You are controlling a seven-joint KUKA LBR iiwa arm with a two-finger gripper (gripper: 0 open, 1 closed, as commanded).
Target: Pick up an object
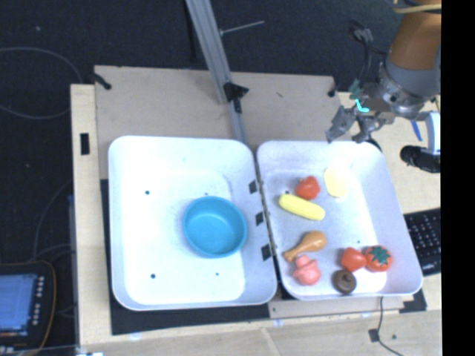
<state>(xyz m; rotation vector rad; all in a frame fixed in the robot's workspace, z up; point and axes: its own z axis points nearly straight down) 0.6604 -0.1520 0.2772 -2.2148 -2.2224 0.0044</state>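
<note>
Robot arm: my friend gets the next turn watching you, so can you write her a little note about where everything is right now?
Gripper: open, holding nothing, above the far edge of the right bin.
Right bin: a pale yellow block and red piece nearest the gripper, then the yellow banana, a drumstick, a pink toy, a brown round piece and two red tomatoes.
Left bin: one blue bowl.
Done: nothing picked yet.
Left: lower, grasp one toy, lift it.

the bench (171, 102) bears two white bins, left (130, 199) and right (390, 199), touching.
</note>
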